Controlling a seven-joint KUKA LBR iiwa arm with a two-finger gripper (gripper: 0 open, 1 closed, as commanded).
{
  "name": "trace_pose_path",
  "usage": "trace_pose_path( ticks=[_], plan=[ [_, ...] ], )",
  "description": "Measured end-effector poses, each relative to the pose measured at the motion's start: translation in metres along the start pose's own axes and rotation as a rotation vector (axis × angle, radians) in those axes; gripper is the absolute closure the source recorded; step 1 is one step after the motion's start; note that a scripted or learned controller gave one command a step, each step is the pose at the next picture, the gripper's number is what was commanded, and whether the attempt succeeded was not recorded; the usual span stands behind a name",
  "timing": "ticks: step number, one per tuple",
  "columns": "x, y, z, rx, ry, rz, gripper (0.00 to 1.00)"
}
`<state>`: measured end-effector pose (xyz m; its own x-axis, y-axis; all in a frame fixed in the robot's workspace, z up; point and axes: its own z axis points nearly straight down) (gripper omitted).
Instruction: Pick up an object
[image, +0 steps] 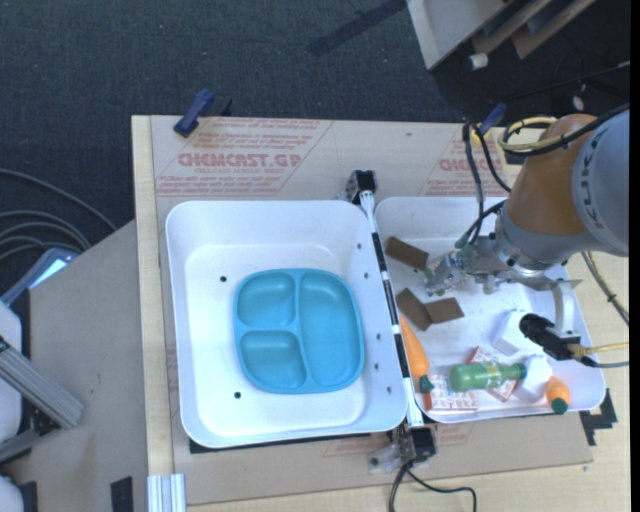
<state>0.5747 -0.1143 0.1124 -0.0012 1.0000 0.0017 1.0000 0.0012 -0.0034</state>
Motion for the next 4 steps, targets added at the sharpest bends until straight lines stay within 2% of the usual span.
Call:
trace_pose_path(
  ticks=[1,2,3,4],
  plan=[
    [0.018,-0.026,0.025,-0.007,-0.001,0.002,0.00],
    [0.006,0.073,0.027,-0.005,-0.002,0.000,0.00],
    [0.014,0.063,0.027,-0.001,-0.001,0.001,0.00],
    [0.012,0.040,0.028,-0.001,-0.001,0.001,0.00]
  ],
)
